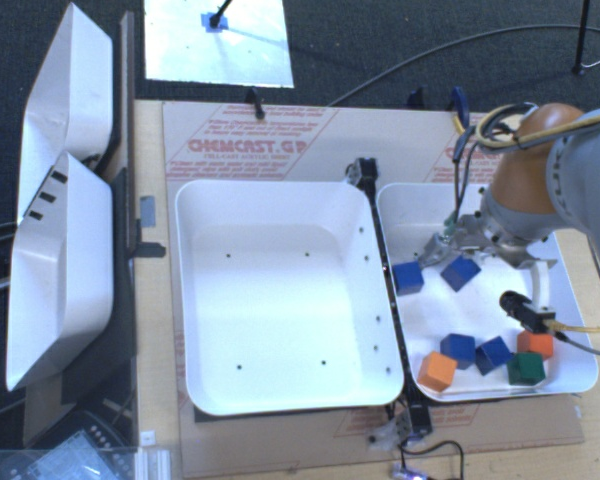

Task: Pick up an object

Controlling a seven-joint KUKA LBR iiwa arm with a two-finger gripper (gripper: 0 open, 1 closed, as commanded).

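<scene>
Red print on the pale board (280, 138) under the bins reads roughly "CHEMCAST GP", smaller lines below too blurred to read; similar red lettering partly hidden at top right behind the arm. Two shallow white plastic bins, glossy, rounded corners, small dark dots on the floors: left bin (280, 298) and right bin (570, 368). In the right bin, hard-edged cubes, matte: blue cube (408, 278) near the left wall, tilted blue cube (461, 272) just beside the gripper tip, two more blue cubes (458, 349) and (494, 354) touching or nearly so, orange cube (438, 371) at the front left, green cube (526, 368) with a red-orange cube (535, 344) just behind it. Grey arm (580, 178) with orange band entering from the right, cables looped over the wrist. Gripper (450, 243) low over the right bin, between the two upper blue cubes; fingers look metallic, slightly parted, possibly touching the tilted blue cube, but grip cannot be told at this resolution. Spare white bins (60, 218) leaning at far left; shiny grey sheet (217, 28) with a bit of blue tape above.
</scene>
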